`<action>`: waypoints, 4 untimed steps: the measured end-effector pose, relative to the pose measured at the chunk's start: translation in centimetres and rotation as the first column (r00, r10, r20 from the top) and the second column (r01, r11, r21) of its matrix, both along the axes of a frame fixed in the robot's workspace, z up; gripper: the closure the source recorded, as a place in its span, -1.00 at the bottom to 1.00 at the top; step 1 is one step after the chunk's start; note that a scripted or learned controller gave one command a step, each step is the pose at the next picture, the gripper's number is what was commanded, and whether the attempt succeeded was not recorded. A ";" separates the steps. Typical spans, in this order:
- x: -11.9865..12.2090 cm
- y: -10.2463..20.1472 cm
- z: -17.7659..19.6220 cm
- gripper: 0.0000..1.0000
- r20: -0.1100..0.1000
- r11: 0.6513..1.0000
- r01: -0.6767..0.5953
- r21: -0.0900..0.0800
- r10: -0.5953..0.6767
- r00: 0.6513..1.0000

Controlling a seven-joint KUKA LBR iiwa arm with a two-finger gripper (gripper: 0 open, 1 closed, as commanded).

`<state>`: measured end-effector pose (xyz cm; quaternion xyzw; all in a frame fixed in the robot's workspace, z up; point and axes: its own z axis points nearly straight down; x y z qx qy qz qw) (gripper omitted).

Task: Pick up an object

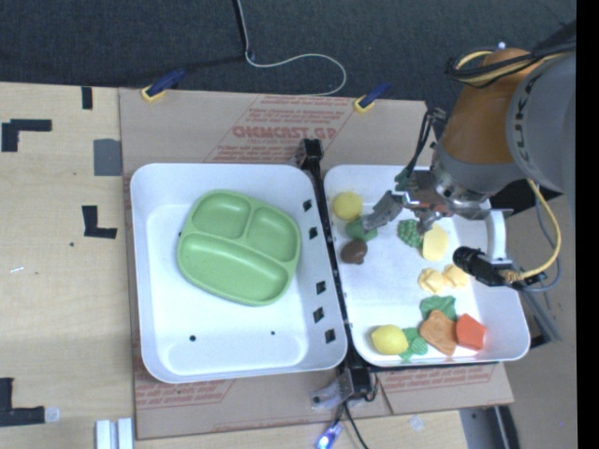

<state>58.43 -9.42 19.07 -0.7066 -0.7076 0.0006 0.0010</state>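
Approach stage of a pick. The likeliest target, a small brown object (353, 250), lies at about 9 o'clock in the right bin (374, 293), touching or just beside a green piece (363, 232) and near the divider between the bins. The hand (379, 218) hangs low over the bin's upper half, its grey fingers (372, 222) pointing toward 8 o'clock, their tips just above the green piece; nothing is seen between them, and whether they stand wide or narrow I cannot tell from here. Judged step: lowering onto a target, grasp not yet made. The next move calls for the fingertips to settle either side of one item alone, clear of its close neighbours and of the bin wall.

Count, right bin:
- yellow ball (347, 205), one, at 10 o'clock
- brown object, one
- small green pieces by the hand, two, the second (409, 233) near the centre
- pale yellow pieces (435, 244), three, toward 3 o'clock
- yellow lemon-like item (389, 340), one, at 6 o'clock
- green leafy pieces (437, 306), two
- orange wedge (437, 331), one
- red block (470, 332), one, at 4 o'clock

Left bin (159, 279): one green sectioned plate (240, 247), three compartments. Both bins sit on cardboard (271, 124) on the tabletop
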 end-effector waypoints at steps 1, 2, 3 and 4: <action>-2.5 4.1 -0.8 -1.00 -0.004 1.000 -0.002 0.001 0.002 1.000; -7.9 6.4 6.5 -1.00 0.003 1.000 -0.002 0.001 0.001 1.000; -7.8 6.3 7.0 1.00 -0.003 1.000 -0.001 0.000 0.001 1.000; -9.9 10.0 23.1 1.00 0.017 1.000 -0.005 0.001 0.005 1.000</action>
